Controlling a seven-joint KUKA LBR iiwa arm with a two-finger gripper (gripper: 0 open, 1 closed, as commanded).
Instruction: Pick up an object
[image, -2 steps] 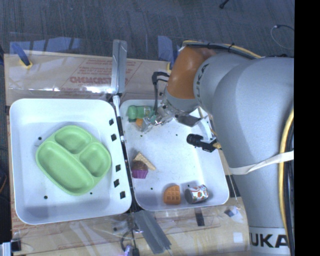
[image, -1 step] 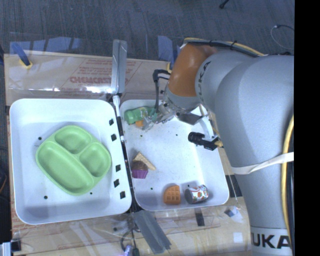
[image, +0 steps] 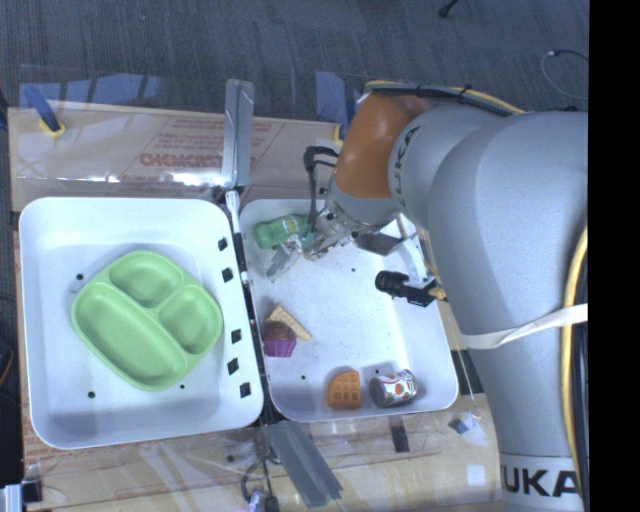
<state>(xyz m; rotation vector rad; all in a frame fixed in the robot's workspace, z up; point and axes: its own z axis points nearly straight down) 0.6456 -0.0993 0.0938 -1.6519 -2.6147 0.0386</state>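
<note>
Camera view, open room: the floor of the right bin (image: 350, 320) is bare through its middle, and the arm overhangs its far right corner.
Gripper (image: 280, 258): low in the right bin's far left corner, close to the wall; open or closed cannot be told.
Green object (image: 272, 233): just beside the gripper, toward the far wall.
Right bin, contents: purple cup (image: 279, 346) and tan wedge (image: 288, 324) at the left wall; orange waffle (image: 345, 390) and can (image: 396, 388) along the near wall.
Left bin (image: 60, 410), contents: green divided plate (image: 145, 318).

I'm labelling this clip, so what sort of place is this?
Probably a robotics lab's grasping bench: a grey arm reaches into the right bin of small toy-like items, beside a left bin holding a green divided plate.
</note>
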